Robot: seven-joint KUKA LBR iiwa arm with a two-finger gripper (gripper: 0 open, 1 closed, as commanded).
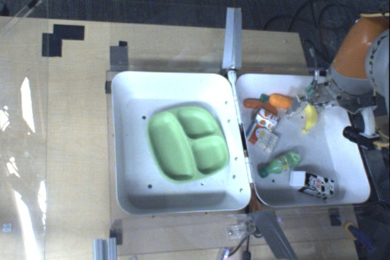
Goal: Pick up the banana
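The banana (309,118) is small and yellow and lies in the upper middle of the right bin (347,158), pointing down and to the left. My gripper (312,100) hangs right over its upper end, reaching in from the right below the orange band (355,49) on the arm. The gripper's metal tip meets the top of the banana, and the view does not tell me whether it touches or grips it.
In the right bin, an orange carrot (273,101) and a juice carton (263,128) lie left of the banana. A green bottle (279,164) and a black-and-white box (312,183) lie near the front. The left bin (128,131) holds a green divided tray (187,142).
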